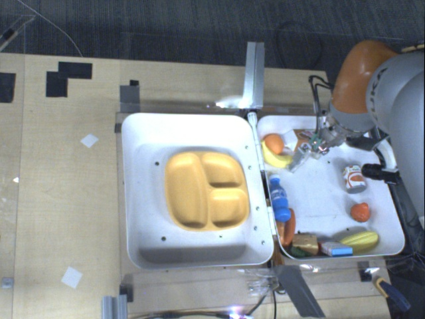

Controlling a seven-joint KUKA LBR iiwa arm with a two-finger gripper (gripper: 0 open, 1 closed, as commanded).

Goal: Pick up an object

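Note:
My gripper (300,155) hangs low in the back left part of the right bin (325,185), its fingers angled down toward a yellow banana (275,158) and an orange ball (273,143) beside it. The fingertips sit just right of the banana. Further objects in this bin: a blue bottle (279,201) along the left wall, a small white and red can (354,178), a red-orange tomato (360,211), and a second yellow banana (359,240) at the front.
The left bin (143,178) holds a yellow divided tray (206,190). At the right bin's front lie a carrot (288,229), a brown block (305,242) and a small blue box (337,249). A metal post (254,75) stands behind the bins.

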